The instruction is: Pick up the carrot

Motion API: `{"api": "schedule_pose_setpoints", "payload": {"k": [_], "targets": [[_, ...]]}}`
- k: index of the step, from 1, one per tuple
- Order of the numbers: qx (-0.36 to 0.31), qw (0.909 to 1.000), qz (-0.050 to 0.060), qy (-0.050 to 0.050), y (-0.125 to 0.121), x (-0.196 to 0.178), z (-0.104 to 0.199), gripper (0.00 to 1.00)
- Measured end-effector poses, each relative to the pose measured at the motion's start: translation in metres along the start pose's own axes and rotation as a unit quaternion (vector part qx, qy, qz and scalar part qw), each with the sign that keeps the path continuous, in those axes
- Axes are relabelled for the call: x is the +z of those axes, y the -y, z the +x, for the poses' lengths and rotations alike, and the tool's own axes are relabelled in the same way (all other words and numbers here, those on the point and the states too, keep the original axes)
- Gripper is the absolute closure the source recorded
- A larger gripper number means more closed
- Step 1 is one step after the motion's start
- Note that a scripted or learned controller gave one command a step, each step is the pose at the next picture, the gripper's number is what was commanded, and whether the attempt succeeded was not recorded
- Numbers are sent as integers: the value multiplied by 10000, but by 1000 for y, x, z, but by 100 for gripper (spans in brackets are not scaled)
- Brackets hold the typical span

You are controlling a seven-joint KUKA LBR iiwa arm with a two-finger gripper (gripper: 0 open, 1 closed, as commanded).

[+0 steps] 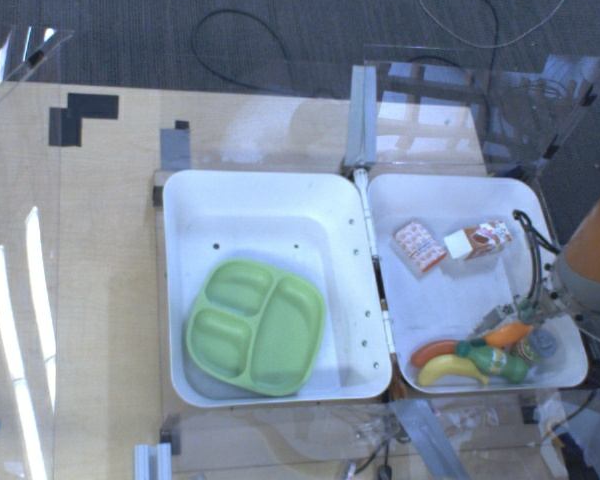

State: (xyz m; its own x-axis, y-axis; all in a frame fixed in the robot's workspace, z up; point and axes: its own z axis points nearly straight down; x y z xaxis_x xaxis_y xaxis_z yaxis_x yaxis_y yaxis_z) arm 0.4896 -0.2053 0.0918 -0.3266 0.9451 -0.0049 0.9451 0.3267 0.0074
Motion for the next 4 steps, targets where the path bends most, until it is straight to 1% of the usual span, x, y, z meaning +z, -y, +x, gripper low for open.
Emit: {"api": "schedule_pose_setpoints", "payload": {"k": [1, 2, 3, 4], "targets": [[-15, 10000, -33, 11, -4, -12, 1, 100], [-14, 10000, -32, 11, -3, -12, 1, 0], [1118, 9937, -7, 1, -1, 2, 0, 0], [1485, 9889, -19, 20, -8, 2, 21, 0]]}}
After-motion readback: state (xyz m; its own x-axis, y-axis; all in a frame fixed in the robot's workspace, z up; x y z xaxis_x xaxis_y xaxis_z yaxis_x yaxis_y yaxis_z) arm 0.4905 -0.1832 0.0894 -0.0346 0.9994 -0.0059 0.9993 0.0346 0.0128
